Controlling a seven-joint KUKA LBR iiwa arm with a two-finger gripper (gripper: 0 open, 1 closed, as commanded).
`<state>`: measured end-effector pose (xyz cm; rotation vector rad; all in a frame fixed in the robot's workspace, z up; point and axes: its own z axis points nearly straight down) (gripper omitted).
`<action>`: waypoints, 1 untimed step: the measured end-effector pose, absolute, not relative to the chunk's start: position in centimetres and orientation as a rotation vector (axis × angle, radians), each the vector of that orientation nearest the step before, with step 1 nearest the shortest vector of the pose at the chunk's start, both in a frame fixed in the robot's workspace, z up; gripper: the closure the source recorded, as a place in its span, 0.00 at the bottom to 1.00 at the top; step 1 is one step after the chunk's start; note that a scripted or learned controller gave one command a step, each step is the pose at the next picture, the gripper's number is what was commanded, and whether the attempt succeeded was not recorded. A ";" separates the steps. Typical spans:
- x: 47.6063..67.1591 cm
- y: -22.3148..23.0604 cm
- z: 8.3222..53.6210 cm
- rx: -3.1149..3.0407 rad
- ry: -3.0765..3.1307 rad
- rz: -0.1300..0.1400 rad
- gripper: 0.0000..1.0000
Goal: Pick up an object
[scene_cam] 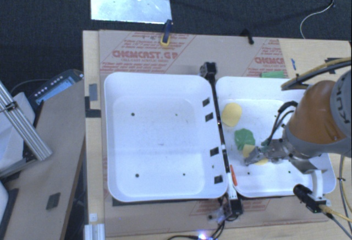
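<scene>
In the right bin (264,189) lie a pale yellow round object (231,113), a green crumpled object (244,137) and a small yellow piece (249,150) just below the green one. My gripper (253,157) reaches in from the right and sits low over the bin floor, right at the small yellow piece. The fingertips are dark and close together beside that piece; I cannot make out whether anything is between them. The orange band of the arm (313,118) covers the right part of the bin.
The left bin (159,178) stands beside the right one, with a black divider with clips (217,134) between them. A small orange item (233,175) lies at the divider's lower end. A cardboard sheet (148,52) lies under both bins.
</scene>
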<state>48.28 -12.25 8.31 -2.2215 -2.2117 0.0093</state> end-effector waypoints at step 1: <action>48.7 -12.0 9.9 -2.221 -2.225 -0.003 1.00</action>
